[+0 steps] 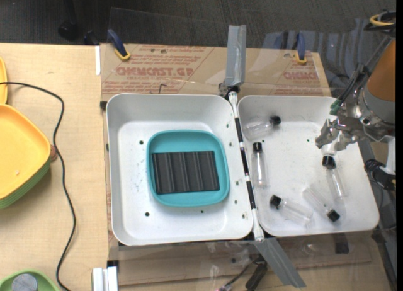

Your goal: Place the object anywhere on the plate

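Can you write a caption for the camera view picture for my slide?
Robot gripper hovers over clear vials in the right bin; teal plate waits in the left bin.

Red block lettering runs across a brown cardboard sheet (211, 69) lying along the desk's far edge, behind two white bins. On the sheet's left half, the print (154, 70) reads roughly "CHEMCAST GP", its first letters too blurred to be certain. The same red print (303, 74) shows on the right half, cut short and unreadable. Smaller lines of text above the lettering cannot be made out.
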`<state>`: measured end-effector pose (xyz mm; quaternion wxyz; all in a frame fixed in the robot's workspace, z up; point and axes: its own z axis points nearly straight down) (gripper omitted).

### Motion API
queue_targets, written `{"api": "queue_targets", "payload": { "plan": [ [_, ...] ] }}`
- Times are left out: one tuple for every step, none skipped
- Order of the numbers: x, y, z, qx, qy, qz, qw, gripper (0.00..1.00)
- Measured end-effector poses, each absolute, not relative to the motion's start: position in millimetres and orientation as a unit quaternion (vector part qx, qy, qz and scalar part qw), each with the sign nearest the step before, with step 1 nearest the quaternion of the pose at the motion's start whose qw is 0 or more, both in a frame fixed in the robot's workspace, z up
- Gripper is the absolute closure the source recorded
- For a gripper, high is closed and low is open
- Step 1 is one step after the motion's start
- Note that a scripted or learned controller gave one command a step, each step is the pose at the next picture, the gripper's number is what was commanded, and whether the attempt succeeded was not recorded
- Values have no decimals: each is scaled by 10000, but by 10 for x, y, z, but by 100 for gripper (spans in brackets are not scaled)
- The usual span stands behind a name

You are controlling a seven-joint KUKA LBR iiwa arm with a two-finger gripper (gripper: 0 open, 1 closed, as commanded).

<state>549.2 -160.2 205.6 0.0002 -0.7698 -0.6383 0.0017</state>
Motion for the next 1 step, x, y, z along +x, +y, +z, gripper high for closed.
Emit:
{"api": "queue_targets", "payload": {
  "plan": [
    [5493,-1603,2057,-7698,-6382,16,2,0]
  ]
}}
